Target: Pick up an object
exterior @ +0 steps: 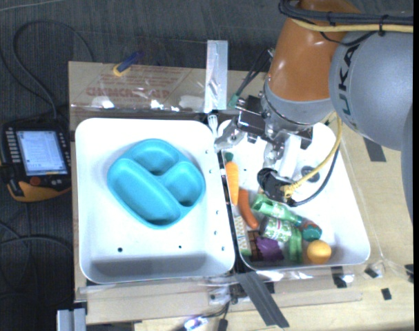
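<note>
So the carrot (232, 179) is in the right bin (354, 221), lying flat along the wall it shares with the left bin (85, 185). Its long axis runs from the far side toward the near side. A darker orange piece (248, 211) sits just beside its near end, then there's a heap: a green packet (281, 216), something purple (270, 245) and an orange ball (319, 252) in the near corner. The pincer (286, 158) hangs over the same bin, to the right of the carrot and apart from it, honestly can't tell if it's open or closed. The left bin has a blue divided dish (156, 181)
</note>
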{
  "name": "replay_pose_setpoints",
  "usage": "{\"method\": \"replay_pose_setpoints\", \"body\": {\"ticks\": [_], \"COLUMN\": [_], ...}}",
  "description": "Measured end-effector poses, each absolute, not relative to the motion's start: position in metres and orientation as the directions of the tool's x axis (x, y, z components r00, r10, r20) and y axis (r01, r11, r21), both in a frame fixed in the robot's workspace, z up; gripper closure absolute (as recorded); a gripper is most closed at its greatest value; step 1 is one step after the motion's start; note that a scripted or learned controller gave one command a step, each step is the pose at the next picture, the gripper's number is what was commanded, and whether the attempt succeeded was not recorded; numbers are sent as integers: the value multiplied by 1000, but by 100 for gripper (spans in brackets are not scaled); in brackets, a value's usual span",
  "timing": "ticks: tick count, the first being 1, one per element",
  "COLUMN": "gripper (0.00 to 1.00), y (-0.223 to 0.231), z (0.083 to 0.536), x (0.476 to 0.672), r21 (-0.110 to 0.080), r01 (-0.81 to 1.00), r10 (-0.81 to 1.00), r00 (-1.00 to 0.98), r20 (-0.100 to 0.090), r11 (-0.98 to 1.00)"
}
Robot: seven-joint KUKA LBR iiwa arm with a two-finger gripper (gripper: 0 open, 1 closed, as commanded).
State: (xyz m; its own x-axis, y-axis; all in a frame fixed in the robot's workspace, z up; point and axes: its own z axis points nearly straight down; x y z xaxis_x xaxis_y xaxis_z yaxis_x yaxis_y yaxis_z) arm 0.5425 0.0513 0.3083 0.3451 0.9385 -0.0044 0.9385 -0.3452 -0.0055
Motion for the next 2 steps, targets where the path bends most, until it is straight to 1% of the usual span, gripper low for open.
{"method": "replay_pose_setpoints", "body": {"ticks": [1,2], "gripper": [100,100], "y": [52,14], "z": [314,427], "x": [544,506], "r21": [-13,-1], "r01": [939,968], "r10": [939,968], "r00": [343,251], "r20": [-9,-5], "r11": [-343,-251]}}
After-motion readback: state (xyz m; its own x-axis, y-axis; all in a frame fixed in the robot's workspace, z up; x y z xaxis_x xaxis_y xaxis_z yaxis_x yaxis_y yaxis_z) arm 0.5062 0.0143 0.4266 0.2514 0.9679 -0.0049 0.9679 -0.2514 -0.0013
